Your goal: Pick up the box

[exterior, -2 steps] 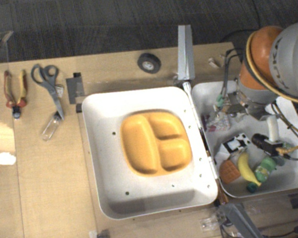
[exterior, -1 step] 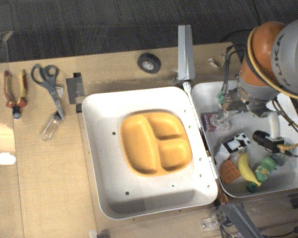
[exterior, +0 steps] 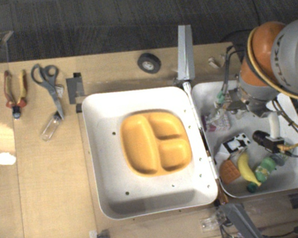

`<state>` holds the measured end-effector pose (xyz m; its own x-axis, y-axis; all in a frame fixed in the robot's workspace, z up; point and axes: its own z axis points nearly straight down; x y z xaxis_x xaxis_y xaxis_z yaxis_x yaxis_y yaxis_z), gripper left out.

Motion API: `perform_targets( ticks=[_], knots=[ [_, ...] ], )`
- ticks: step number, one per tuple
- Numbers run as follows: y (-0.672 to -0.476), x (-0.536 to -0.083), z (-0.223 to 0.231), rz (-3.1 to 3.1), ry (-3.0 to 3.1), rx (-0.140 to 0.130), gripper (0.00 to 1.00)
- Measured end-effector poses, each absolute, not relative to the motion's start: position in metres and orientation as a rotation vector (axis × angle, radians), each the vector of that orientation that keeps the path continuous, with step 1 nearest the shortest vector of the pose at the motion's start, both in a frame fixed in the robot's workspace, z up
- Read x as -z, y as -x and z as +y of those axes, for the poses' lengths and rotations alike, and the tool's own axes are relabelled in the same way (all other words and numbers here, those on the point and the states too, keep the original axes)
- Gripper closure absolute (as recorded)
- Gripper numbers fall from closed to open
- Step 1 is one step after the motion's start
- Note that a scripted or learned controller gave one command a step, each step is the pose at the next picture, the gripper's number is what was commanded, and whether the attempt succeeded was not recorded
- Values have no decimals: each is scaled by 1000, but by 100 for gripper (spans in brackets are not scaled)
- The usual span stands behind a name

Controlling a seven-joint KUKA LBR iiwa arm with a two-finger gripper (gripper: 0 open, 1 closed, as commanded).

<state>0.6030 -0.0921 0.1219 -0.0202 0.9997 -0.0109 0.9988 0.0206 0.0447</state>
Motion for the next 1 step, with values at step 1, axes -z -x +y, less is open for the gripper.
perform_targets(
  ticks=[1],
  knots=[
    [-607, -96, -87, 2207, -2207, -20, 0]
  ],
)
